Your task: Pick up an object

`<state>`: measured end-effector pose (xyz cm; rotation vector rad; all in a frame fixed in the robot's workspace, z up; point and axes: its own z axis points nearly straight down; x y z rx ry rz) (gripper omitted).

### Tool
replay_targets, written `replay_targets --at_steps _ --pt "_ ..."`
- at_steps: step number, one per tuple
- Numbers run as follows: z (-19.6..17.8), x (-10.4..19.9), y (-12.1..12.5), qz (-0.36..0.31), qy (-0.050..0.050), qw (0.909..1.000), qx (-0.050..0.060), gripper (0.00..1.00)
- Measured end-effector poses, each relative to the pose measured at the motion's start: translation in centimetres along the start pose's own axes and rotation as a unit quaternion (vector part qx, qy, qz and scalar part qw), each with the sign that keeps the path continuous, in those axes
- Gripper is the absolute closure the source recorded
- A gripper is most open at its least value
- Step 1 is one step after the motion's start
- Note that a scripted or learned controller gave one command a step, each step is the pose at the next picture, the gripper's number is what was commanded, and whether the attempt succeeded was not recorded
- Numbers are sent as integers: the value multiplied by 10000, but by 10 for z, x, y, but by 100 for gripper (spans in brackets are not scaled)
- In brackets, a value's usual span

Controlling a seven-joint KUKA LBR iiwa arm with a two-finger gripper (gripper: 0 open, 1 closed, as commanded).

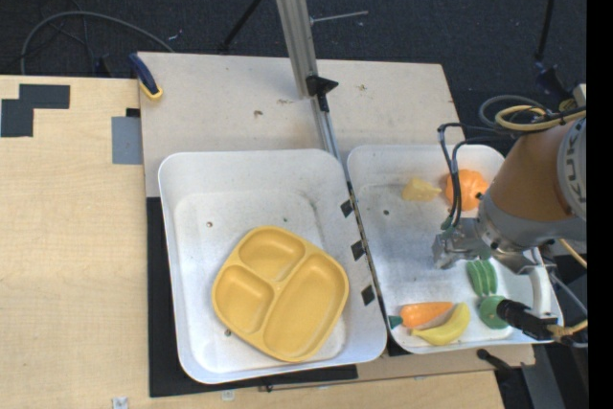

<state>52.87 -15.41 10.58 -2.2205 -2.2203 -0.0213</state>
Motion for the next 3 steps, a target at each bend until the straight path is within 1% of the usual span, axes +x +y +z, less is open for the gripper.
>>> replay_targets --at_steps 1,2,3 --pt "-59 5 -5 -6 -55 10000 33 100" --pt "-122 4 -1 -9 -59 10000 22 100" --pt "-183 -1 -3 -9 -60 10000 25 100"
